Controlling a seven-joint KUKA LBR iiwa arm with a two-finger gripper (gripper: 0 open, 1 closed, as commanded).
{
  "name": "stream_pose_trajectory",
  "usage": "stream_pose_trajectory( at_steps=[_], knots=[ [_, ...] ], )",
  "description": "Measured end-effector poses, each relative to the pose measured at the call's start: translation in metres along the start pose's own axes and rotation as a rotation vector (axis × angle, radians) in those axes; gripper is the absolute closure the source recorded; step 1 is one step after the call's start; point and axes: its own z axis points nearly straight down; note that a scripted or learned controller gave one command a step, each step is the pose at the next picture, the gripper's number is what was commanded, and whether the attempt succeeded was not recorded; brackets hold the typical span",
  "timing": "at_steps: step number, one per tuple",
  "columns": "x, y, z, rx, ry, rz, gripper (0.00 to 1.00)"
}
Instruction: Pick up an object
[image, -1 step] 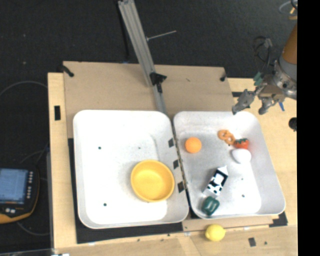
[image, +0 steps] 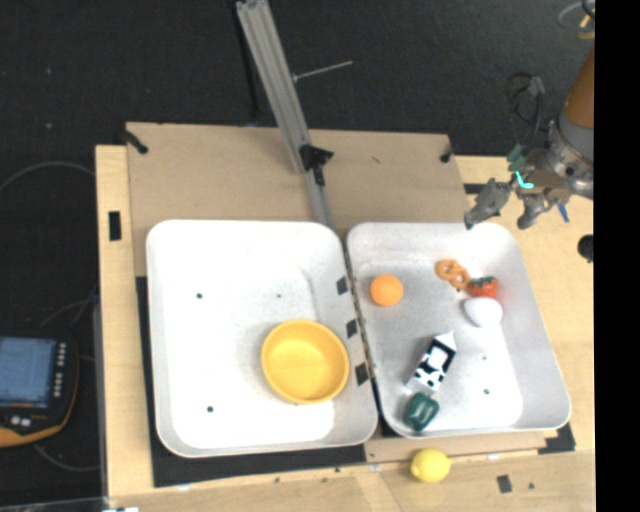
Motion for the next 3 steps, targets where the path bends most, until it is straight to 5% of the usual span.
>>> stream_pose_trajectory(
  at_steps=[3],
  knots=[
    [0.008,-0.011,0.148,0.006,0.001,0.004,0.00]
  ],
)
